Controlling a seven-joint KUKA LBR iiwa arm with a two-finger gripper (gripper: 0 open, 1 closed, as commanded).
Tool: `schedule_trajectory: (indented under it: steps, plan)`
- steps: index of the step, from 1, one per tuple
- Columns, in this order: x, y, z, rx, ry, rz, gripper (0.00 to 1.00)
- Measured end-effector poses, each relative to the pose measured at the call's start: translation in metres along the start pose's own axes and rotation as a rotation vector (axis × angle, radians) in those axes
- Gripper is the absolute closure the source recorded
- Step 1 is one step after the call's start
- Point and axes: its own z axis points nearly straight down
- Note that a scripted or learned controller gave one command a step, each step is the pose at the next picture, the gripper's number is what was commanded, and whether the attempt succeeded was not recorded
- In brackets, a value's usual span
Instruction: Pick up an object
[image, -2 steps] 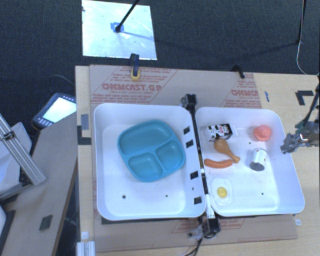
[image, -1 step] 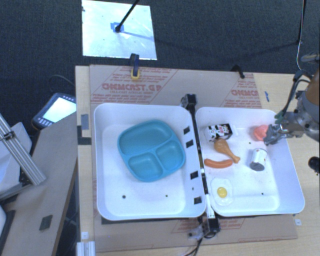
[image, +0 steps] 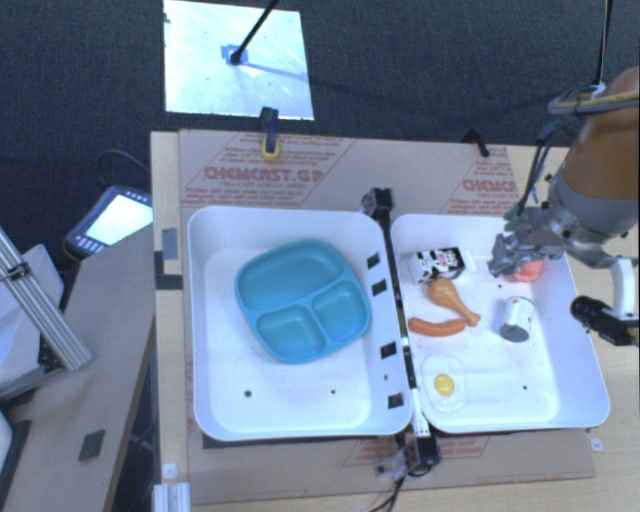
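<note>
Two white bins are sitting side by side on the tabletop (image: 300, 165), and my claw (image: 518, 258) is hanging low over the far part of the right bin (image: 580, 400). A small salmon-pink object (image: 530, 268), rounded and mostly hidden, is lying right under it, touching or nearly so. I cannot tell whether I am pinching it.

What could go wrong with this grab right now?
The gripper sits over a small pink object near the right bin's far edge, and the grip may miss or only nudge it. The silver can lies on its side close below and could roll if bumped.
</note>
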Motion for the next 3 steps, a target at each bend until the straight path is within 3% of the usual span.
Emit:
schedule_trajectory:
  steps: [3]
  plan:
    - [0.163,0.044,0.011,0.001,0.002,-0.001,1.00]
